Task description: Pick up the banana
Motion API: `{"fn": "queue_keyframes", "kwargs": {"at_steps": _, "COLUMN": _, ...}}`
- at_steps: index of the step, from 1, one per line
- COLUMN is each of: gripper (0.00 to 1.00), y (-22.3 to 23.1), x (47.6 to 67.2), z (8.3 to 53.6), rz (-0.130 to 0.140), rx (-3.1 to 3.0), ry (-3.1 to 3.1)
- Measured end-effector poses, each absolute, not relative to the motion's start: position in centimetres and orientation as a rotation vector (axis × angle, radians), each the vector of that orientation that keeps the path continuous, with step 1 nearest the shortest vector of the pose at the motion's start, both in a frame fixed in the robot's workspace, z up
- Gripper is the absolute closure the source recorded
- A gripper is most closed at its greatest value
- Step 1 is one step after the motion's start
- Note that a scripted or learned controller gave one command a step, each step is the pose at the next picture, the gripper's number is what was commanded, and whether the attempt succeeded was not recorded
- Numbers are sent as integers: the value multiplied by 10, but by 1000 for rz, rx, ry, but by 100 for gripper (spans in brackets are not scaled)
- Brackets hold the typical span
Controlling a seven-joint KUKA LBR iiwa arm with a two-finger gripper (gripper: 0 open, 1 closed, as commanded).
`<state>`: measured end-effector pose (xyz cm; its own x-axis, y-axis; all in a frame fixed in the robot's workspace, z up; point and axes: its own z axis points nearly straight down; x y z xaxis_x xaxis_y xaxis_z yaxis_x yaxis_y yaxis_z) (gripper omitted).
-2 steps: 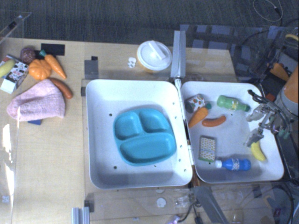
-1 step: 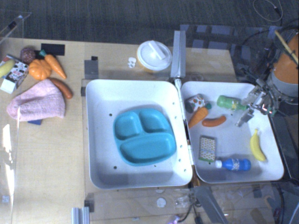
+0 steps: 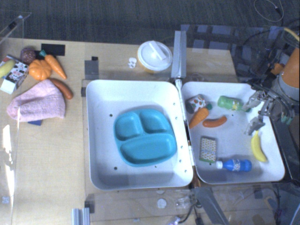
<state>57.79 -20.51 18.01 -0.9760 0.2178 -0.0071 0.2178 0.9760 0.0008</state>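
On the far left of the wooden counter (image 3: 47, 172) lies a loose group of things: one pink cloth (image 3: 37, 103), one small orange pumpkin (image 3: 39, 69), one toy carrot (image 3: 57, 65) just beside it, one brown sausage (image 3: 63, 88) touching the cloth's upper edge, one dark round fruit (image 3: 28, 55), one small printed box (image 3: 15, 74) and one black rectangle (image 3: 53, 49). Further right stand two shallow white bins side by side. The left bin (image 3: 98, 125) holds one thing, a blue divided plate (image 3: 145, 136) with three compartments, lying near its middle. Behind the bins, near their seam, sits one round white-lidded container (image 3: 154, 56) with a small white object (image 3: 132, 63) just to its left. The right bin (image 3: 276, 172) holds seven things: one small grey and white toy (image 3: 196, 102) at the upper left, one second toy carrot (image 3: 199, 116) touching it from below, one orange-red sausage (image 3: 214, 122) near the middle, one green bottle (image 3: 229, 102) lying on its side toward the back, one flat checked packet (image 3: 208, 148), one blue bottle (image 3: 235, 164) with a white cap lying on its side near the front wall, and the one banana (image 3: 258, 146), which lies lengthwise by the right wall, just above the blue bottle's end. The pincer (image 3: 258, 117) hangs over the right bin's upper right part, just above the banana's upper tip; its fingers stand apart, with nothing between them.
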Motion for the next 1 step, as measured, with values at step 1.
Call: {"fn": "queue_keyframes", "kwargs": {"at_steps": 1, "gripper": 0, "y": -204, "x": 629, "z": 164, "rz": 0, "rx": -88, "ry": 3131}}
